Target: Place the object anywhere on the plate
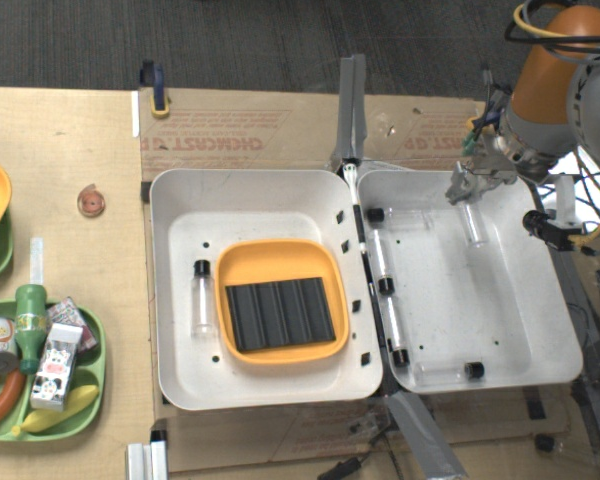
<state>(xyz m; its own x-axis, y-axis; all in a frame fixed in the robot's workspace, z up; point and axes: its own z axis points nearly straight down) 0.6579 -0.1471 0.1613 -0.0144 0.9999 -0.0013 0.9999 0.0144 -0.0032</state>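
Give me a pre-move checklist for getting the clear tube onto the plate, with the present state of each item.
1. Plate in place: ok. The orange plate sits in the left bin.
2. Landing spot: not ok for bare plate. A black ribbed insert covers most of it.
3. Object located: ok. One clear tube lies in the left bin, beside the plate's left edge and off it.
4. Second tube: ok. Another clear tube lies in the right bin, near the gripper.
5. Grasp: not ok. Nothing shows between the gripper's fingers.
6. Finger opening: cannot tell.
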